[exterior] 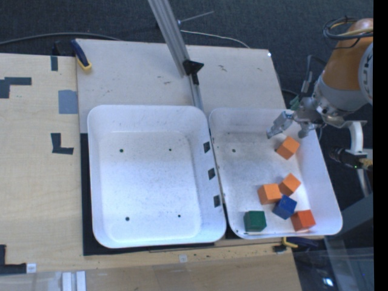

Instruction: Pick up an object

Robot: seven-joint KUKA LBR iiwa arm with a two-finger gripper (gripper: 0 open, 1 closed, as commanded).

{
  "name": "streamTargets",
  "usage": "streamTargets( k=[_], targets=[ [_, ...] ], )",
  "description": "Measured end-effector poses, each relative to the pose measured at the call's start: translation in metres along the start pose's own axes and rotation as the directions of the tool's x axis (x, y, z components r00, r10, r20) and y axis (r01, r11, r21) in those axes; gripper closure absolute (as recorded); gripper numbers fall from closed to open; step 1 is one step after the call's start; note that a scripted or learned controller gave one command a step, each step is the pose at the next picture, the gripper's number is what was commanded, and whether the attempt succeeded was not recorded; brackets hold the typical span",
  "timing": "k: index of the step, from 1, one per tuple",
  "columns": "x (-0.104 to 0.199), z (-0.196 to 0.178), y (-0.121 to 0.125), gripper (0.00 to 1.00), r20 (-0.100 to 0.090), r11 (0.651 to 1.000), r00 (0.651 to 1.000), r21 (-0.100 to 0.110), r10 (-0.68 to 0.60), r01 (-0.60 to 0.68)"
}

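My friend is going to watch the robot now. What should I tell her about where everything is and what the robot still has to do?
Hand: over the top of the right bin, with nothing seen between its fingers. I cannot tell whether they are open or shut.
Blocks, all in the right bin: one orange block alone just below the hand; lower down, two more orange blocks, a blue block, a red-orange block and a green block.
Done: nothing picked up yet.
Left: grab a block and lift it. The lone orange one looks nearest.
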State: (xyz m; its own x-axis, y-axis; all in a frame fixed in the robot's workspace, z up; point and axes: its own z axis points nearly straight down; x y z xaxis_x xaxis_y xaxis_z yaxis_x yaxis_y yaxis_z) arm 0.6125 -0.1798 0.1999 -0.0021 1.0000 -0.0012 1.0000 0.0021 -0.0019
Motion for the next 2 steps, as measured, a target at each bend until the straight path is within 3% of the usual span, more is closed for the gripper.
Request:
streamTargets(
  k=[1,2],
  targets=[
    [0.004,0.077,-0.129,0.00,0.003,1.000,1.000,-0.004,0.005,-0.005],
    [0.030,0.089,-0.108,0.00,0.013,0.999,1.000,-0.034,0.002,-0.002]
  ],
)
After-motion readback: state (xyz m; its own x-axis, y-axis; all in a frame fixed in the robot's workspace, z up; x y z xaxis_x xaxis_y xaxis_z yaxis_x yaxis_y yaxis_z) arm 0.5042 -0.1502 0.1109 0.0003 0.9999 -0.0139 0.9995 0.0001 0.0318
